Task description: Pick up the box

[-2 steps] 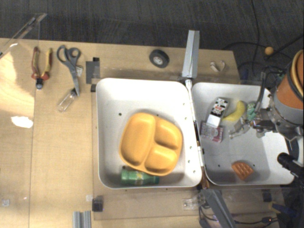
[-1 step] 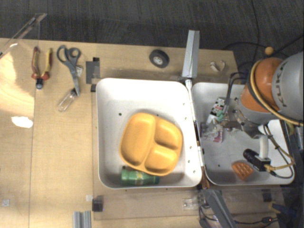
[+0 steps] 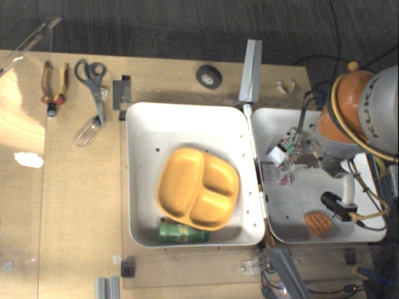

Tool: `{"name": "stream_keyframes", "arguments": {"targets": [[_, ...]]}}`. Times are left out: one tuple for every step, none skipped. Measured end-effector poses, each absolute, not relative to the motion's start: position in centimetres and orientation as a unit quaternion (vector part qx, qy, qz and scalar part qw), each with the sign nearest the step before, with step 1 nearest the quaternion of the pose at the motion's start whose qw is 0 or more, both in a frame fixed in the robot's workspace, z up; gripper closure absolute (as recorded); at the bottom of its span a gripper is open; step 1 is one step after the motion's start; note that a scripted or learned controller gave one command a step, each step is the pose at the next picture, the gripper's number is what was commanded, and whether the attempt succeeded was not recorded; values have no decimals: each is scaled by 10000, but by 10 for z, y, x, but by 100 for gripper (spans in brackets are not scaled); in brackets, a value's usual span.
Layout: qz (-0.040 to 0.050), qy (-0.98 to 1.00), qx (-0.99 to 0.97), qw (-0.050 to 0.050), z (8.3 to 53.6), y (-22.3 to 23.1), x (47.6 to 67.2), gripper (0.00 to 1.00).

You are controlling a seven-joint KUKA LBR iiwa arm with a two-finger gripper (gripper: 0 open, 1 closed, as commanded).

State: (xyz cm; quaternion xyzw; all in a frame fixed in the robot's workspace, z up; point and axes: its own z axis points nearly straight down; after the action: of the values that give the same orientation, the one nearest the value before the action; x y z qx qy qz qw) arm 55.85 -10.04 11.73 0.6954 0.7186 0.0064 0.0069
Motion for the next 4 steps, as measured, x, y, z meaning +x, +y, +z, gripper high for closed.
{"name": "stream_keyframes", "arguments": {"targets": [[26, 8115, 5844, 31, 229, -53, 559, 100], [25, 8114, 5845, 31, 228, -54, 559, 0], [13, 7705, 6375, 16, 124, -108, 521, 0], [34, 8252, 5647, 107, 95, -94, 607, 0]]}}
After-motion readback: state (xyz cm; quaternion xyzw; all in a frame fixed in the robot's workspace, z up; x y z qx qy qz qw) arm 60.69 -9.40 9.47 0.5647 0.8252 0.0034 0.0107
